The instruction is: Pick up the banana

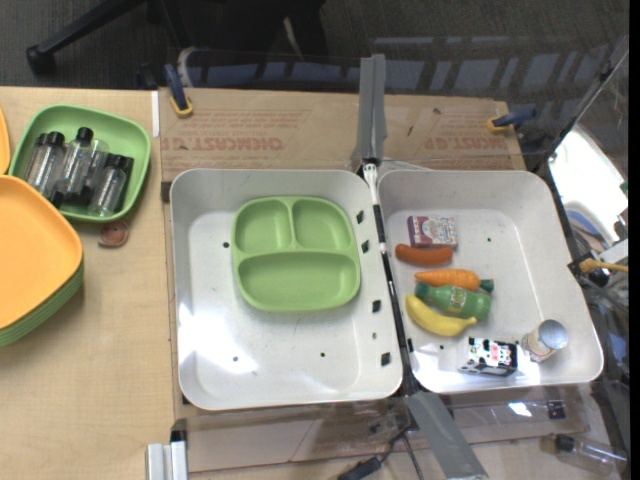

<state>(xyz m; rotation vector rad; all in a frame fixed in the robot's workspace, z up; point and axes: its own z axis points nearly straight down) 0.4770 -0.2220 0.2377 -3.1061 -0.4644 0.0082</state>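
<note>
Left to right. Orange plates (35, 258) stacked at the counter's left edge, and far of them a green tray (82, 161) holding small dark-capped bottles (75, 168): off to the side, outside both bins, so not my concern.

Left bin (200, 358) holds just the green divided plate (297, 253), lying flat toward the far side.

Right bin (560, 368) has everything bunched toward its near-left. Small carton (433, 231) farthest, then the sausage (424, 255), carrot (447, 279), green bottle (457, 300) lying on its side. Banana (438, 317) sits just near of that bottle, touching it, close to the bin's left wall. A black-and-white carton (490, 356) and a small can (546, 340) lie near-right of it.

Tight neighbours, so I'd judge the near side is the freer approach. My tool's state: cannot tell.
</note>
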